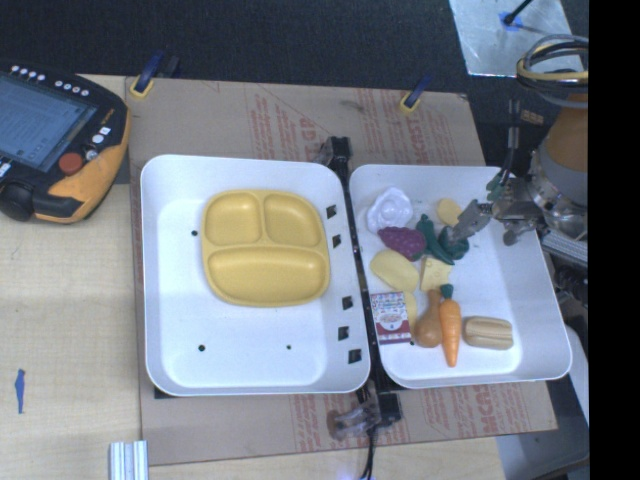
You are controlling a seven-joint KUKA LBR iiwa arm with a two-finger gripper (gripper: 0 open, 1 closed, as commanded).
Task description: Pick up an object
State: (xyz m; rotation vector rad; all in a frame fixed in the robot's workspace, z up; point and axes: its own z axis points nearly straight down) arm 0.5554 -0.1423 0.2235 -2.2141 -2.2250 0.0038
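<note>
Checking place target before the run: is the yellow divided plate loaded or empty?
Empty. The yellow divided plate in the left bin shows three bare compartments; the toy food sits in the right bin.

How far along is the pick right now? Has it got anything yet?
Nothing looks picked yet. The gripper is down in the right bin, at the green toy beside the purple piece, but I cannot tell whether it grips anything. The carrot, bread roll and yellow pieces lie on the bin floor. The yellow divided plate sits in the left bin. Grasping and lifting remain.
</note>
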